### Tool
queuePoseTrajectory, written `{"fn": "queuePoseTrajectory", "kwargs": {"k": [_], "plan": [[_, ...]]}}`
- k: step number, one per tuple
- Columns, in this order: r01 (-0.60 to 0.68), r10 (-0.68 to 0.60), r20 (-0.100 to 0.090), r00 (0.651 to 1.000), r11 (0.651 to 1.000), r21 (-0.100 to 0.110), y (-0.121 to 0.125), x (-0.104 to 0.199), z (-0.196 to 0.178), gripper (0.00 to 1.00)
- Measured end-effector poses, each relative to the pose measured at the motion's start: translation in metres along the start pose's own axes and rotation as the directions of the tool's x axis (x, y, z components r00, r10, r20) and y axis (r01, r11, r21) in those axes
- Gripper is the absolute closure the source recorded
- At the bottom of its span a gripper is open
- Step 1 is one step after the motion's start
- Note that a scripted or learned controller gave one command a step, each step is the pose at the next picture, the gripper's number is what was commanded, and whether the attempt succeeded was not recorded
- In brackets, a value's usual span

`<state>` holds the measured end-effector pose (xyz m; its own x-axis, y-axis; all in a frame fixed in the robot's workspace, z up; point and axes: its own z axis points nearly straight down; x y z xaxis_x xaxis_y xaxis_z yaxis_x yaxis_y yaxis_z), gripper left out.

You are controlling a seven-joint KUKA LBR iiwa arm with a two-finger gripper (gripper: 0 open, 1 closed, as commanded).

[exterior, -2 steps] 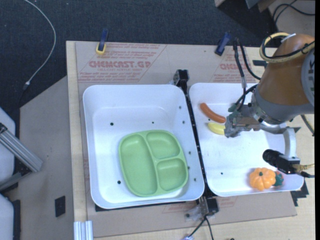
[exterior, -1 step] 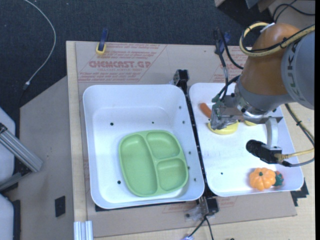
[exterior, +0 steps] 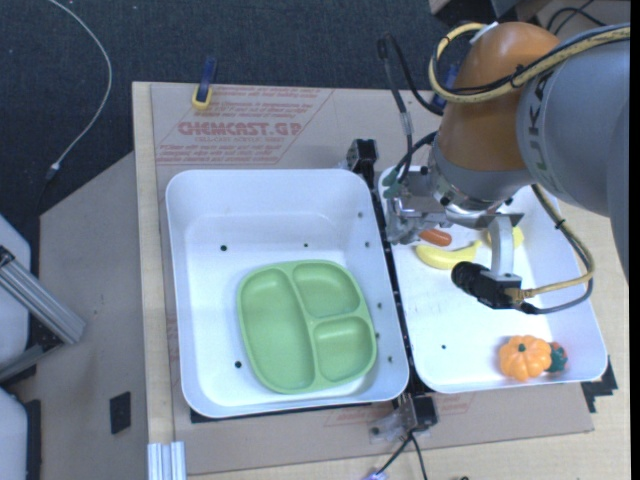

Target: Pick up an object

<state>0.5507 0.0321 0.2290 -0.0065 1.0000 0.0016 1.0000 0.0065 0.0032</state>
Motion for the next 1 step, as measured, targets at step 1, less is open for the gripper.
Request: {"fn": "queuePoseTrajectory", "kwargs": {"k": [1], "plan": [[-0.001, 0.001, 0.001, 1.000, 1.000, 0.001, 0.0249, 0.0503, 0.0128, 1.00]]}}
